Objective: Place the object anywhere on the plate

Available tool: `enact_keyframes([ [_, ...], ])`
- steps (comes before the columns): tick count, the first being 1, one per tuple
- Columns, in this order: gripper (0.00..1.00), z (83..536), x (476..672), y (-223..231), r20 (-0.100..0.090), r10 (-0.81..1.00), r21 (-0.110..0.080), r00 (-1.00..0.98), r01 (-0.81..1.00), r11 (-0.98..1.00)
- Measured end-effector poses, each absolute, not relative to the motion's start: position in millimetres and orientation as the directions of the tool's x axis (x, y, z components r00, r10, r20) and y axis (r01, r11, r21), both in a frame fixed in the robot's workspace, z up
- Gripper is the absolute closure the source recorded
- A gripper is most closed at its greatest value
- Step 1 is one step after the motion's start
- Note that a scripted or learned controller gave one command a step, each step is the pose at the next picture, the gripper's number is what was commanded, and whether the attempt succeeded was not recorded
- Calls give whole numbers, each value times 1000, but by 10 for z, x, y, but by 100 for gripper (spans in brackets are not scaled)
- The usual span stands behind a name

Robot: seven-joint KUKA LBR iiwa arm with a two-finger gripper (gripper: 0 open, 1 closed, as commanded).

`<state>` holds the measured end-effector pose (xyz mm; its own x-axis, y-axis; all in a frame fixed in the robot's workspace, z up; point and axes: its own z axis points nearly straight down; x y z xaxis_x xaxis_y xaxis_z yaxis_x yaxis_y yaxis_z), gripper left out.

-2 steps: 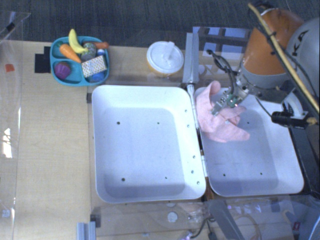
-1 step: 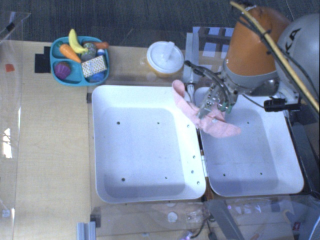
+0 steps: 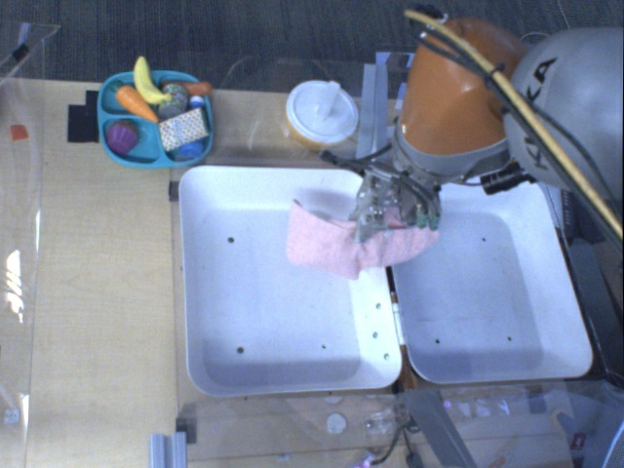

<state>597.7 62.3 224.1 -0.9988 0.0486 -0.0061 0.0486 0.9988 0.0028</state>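
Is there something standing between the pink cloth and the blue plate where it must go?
Only the left bin's rim lies between the pink cloth and the blue plate. The white cup stands aside, but toy food crowds the plate.

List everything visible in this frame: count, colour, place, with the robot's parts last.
cloth: one, pink, hanging from the gripper over the seam between the bins
bins: two, white, side by side on the bench
divided plate: one, blue, bench's far left corner, holding toy food including a banana and a carrot
lidded cup: one, white lid over yellow, behind the left bin
bench: one, light wood
arm: one, grey with orange band, from the right
gripper: one, pinching the cloth
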Motion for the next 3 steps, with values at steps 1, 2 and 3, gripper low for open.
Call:
enact_keyframes([
  [1,100,2159,5786,1095,-5,-5,3,-1000,-5,1000],
  [2,100,2220,5632,1589,-5,-6,3,-1000,-6,1000],
  [3,0,2221,5634,1587,-5,-6,3,-1000,-6,1000],
])
